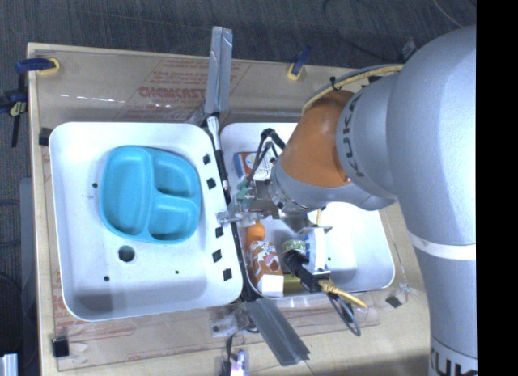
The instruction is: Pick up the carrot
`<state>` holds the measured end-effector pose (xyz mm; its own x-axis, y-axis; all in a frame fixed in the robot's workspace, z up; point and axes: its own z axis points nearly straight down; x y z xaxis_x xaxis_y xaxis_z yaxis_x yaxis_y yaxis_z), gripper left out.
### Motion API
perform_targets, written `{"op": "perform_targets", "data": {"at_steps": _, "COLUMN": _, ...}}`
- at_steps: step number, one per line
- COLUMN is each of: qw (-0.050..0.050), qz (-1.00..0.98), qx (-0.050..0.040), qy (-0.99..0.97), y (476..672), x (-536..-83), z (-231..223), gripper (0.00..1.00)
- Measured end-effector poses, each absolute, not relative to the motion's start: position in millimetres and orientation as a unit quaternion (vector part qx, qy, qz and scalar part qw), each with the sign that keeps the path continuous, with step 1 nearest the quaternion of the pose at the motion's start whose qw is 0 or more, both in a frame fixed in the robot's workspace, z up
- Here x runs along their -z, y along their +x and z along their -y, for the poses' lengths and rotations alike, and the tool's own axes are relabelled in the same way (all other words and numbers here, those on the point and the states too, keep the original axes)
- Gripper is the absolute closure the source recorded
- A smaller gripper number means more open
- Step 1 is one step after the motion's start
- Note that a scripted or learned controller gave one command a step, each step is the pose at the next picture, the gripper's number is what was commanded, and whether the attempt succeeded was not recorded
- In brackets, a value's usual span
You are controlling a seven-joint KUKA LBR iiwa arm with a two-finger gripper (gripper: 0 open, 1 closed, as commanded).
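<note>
The carrot (256, 232) looks to be the small orange piece lying in the right bin (376, 268), close to the wall that bin shares with the left bin (81, 285). The claw (245, 204) hangs just above and beside the carrot, at that same wall. The wrist hides its working end, so I cannot tell whether it is released or clenched, and nothing shows as held. The risks come from crowding. A printed orange-and-red packet (263, 261) touches the carrot's near end, with a pale block (272, 285) beyond it and a small green-wrapped item (293, 247) just to the side. A descent slightly off line could therefore close on the packet instead, or nudge the carrot under it. The wall is the other hazard: a claw coming down this tight against it may catch the rim and skid, or pin the carrot to the side without getting around it. The blue divided plate (150, 192) in the left bin sits well apart and plays no part.
</note>
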<state>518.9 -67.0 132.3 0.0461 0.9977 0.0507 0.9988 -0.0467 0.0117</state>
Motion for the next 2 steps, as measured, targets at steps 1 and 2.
{"op": "perform_targets", "data": {"at_steps": 1, "qw": 0.016, "qz": 0.669, "qx": 0.0205, "qy": -0.743, "y": 518.5, "x": -135.3, "z": 66.9, "gripper": 1.0}}
{"op": "perform_targets", "data": {"at_steps": 2, "qw": 0.015, "qz": 0.672, "qx": 0.0212, "qy": -0.74, "y": 518.8, "x": -132.3, "z": 66.5, "gripper": 1.0}}
